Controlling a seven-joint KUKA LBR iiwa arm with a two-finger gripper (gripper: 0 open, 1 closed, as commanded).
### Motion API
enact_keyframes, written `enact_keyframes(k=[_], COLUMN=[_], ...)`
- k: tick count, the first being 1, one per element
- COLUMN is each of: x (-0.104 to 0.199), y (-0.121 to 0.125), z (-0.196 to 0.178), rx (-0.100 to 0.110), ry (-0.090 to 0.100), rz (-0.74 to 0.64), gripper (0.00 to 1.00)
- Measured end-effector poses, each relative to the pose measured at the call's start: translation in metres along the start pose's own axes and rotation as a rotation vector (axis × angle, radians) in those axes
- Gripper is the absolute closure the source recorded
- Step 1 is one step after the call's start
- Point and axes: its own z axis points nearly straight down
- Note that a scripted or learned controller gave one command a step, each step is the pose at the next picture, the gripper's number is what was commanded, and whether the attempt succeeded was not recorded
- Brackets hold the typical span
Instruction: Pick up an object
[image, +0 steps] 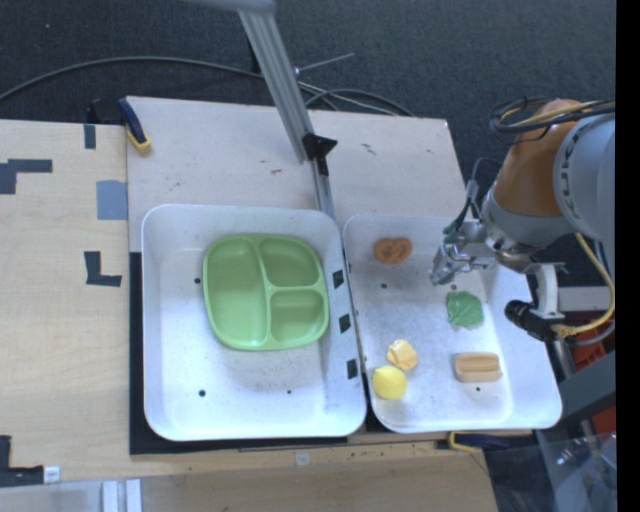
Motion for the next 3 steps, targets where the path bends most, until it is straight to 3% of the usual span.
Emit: enact_keyframes(k=[1, 2, 3], x=[-0.002, 0.002, 0.059], y=[0.011, 0.003, -0.004], z=[-0.05, -0.104, -0.092], rx=[-0.002, -0.002, 0.004], ry=[-0.001, 0.0, 0.002], rz=[-0.001, -0.001, -0.005], gripper=[1.0, 1.0, 1.0])
